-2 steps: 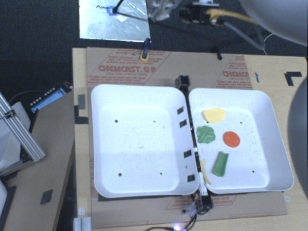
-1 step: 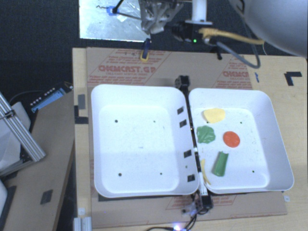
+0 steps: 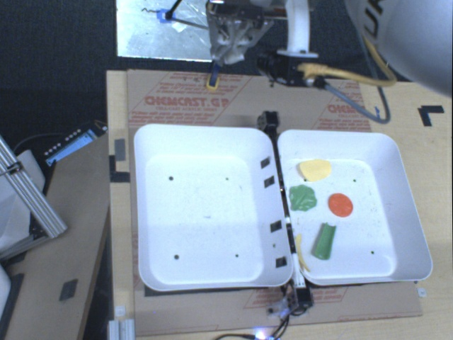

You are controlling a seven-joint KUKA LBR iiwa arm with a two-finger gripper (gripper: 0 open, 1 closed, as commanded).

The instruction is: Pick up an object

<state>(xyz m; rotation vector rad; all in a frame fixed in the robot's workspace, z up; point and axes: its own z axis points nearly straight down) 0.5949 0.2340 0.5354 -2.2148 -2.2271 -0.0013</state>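
At the far left we see a slanted metal frame (image 3: 28,200) and a small dark device with blue trim (image 3: 71,142) on the tan bench (image 3: 71,246). Next comes the left bin (image 3: 202,144), then the row of black clips (image 3: 272,204) joining it to the right bin (image 3: 396,190). In that bin lie a green leafy piece (image 3: 303,197), a pale yellow piece (image 3: 315,169), a green cylinder (image 3: 324,241), a thin yellow strip (image 3: 301,252) and an orange disc (image 3: 340,205). The gripper (image 3: 228,54) hangs high at the top of the view, over the printed cardboard (image 3: 187,98) beyond the bins, well apart from all these pieces. We cannot tell how its jaws stand, and we see nothing in them. A shiny metal sheet (image 3: 152,20) lies on dark carpet (image 3: 49,48) behind.
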